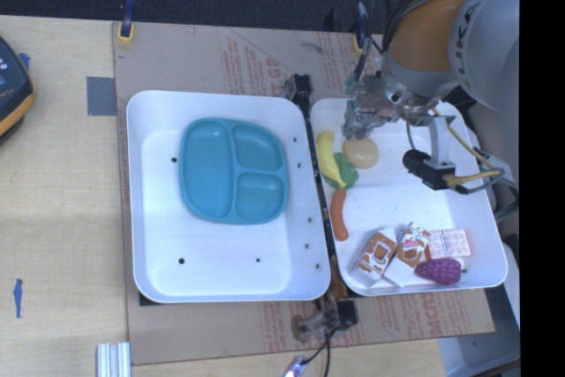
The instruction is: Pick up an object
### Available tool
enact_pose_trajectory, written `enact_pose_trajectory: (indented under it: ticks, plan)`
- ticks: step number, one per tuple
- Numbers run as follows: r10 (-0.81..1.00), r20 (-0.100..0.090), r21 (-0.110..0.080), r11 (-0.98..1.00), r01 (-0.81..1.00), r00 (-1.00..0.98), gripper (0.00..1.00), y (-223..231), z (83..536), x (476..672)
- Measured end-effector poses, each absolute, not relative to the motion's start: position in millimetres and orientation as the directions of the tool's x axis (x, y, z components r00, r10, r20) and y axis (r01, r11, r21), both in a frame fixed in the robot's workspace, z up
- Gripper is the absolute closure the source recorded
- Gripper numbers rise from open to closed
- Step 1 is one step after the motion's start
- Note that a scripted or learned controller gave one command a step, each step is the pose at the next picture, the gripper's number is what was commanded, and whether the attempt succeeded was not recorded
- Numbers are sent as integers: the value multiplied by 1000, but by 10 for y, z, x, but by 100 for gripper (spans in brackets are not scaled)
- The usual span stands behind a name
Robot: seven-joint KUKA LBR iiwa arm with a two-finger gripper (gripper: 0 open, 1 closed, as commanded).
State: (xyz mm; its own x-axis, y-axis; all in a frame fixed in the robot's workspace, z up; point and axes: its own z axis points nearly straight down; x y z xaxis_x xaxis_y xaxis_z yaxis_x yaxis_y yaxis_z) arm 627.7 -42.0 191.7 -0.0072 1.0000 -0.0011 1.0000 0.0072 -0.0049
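Target object: a pale, roundish beige item (361, 153) lay in the right bin (481, 216), in its upper left part, and seemed the likeliest thing for the pick, judging by where the arm was.
Relation to gripper: the gripper (357, 124) hung just above and a touch to the left of the beige item in this slanted view; whether it touched it could not be told.
Long axis: the beige item looked nearly round, so no clear long axis governed the approach.
Gripper state: it could not be made out from this angle, and nothing was seen held.
Judged next need: a short descent, shifted slightly toward the beige item, would probably be required.
Nearest neighbours: a yellow banana (328, 156) lay just left of the beige item, running roughly up and down the picture, with a green piece (346, 174) touching its lower end.
Risk: in my judgement the banana sat close enough to be nudged or caught instead.
Further items: an orange carrot-like stick (339, 214) lay below along the left wall; small printed cartons (388, 254) and a purple piece (439, 270) sat near the bottom edge, well apart from the gripper.
Left bin: the left bin (150, 190) held a blue divided plate (234, 170).
Arm: the grey arm with its orange band (433, 13) reached in from the right.
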Motion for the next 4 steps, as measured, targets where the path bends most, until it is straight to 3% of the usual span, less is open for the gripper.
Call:
enact_pose_trajectory:
  ticks: [1,2,3,4]
  plan:
    - [1000,-2,-5,7,1000,-7,100,161,1914,5755]
    - [1000,-2,-5,4,1000,-4,100,-435,1915,5497]
    - [1000,-3,-7,7,1000,-7,100,-439,2016,5498]
    - [1000,-1,-5,5,1000,-5,100,-545,1911,5275]
